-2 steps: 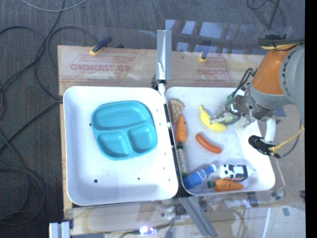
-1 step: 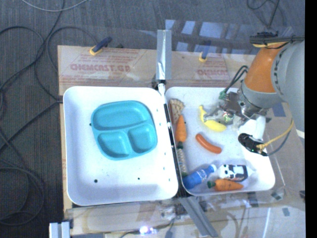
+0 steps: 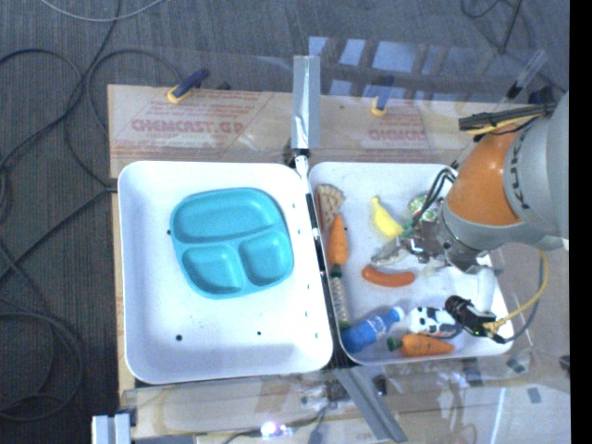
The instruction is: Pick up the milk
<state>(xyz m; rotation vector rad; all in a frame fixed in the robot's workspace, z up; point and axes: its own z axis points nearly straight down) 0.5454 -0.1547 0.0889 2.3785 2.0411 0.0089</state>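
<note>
Two shallow white plastic bins – the left bin [image 3: 148, 340] has a sky-blue three-section plastic tray [image 3: 233, 240]. My gripper [image 3: 407, 246] hangs in the right bin [image 3: 356, 178] above a red sausage [image 3: 388, 277]; can't tell the jaws' state. The black-and-white cow-spotted milk carton [image 3: 429, 319] lies by the front wall.

blue tray [image 3: 233, 240], milk [image 3: 427, 319] — black-and-white cow spots

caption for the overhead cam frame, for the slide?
Gripper hovers over the hot dog in the right bin; cow-patterned milk lies untouched near the front.
</note>
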